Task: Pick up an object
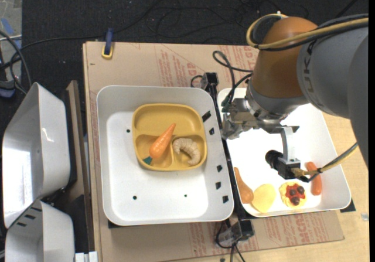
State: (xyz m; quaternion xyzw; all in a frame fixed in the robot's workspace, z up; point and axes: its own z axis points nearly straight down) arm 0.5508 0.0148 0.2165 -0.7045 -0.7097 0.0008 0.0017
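No object is held. The nearest candidates lie along the near edge of the right bin (328,132): an orange spoon-shaped piece (242,184), a pale yellow piece (264,196) touching it, a tart with dark berries (293,194) and a small orange-red piece (316,184).

In the left bin (117,196), a yellow divided plate (170,109) holds a carrot (162,140) and a shrimp (187,150) in separate compartments.

The tool (233,120) sits over the far left corner of the right bin, close to the wall between the bins. The arm (328,73) enters from the right and covers it from above, so its state cannot be told.

Both bins rest on a brown table (152,61) with red print. Dark floor with cables (58,3) lies beyond. White containers (35,143) at the left are cut off by the frame edge.
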